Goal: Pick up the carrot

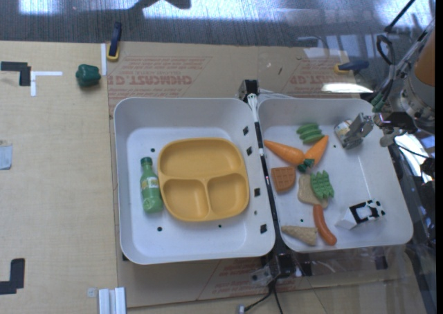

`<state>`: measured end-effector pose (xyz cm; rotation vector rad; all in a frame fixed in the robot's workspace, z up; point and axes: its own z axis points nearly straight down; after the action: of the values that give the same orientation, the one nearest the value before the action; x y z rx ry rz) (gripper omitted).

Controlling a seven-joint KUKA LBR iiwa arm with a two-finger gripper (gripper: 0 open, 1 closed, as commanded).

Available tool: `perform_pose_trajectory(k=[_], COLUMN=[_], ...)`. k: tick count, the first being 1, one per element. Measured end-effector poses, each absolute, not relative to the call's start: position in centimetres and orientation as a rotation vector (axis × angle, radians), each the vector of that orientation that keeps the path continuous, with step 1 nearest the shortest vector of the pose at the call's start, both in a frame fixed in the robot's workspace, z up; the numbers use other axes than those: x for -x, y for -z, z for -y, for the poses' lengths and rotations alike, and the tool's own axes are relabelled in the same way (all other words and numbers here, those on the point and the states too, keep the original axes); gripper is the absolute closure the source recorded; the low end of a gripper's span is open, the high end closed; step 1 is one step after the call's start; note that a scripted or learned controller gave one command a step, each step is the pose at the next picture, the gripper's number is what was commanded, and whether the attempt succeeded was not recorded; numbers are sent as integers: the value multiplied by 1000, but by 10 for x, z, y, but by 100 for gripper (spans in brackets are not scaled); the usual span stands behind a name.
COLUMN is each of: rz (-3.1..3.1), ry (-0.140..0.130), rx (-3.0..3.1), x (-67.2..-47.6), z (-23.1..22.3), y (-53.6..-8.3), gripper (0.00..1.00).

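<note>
Orange carrot (284, 151) in right bin (387, 188); tool (354, 131) nearby, grip state unclear; cardboard lettering mirrored, unreadable.

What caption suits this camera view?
Gripper poised over right bin, carrots untouched among toy food; yellow tray sits left.

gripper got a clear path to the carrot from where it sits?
Probably yes. The gripper hangs over the right bin's upper right, and bare floor lies between it and the nearest carrot. That carrot touches a second carrot, and green pea pods crowd it.
</note>
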<state>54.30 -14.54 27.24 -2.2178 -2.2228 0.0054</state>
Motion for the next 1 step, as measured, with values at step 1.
perform_pose_trajectory(k=[1], rz=[1857], ry=[-6], rx=[2530], x=[-553], z=[140], y=[-142], gripper=[0])
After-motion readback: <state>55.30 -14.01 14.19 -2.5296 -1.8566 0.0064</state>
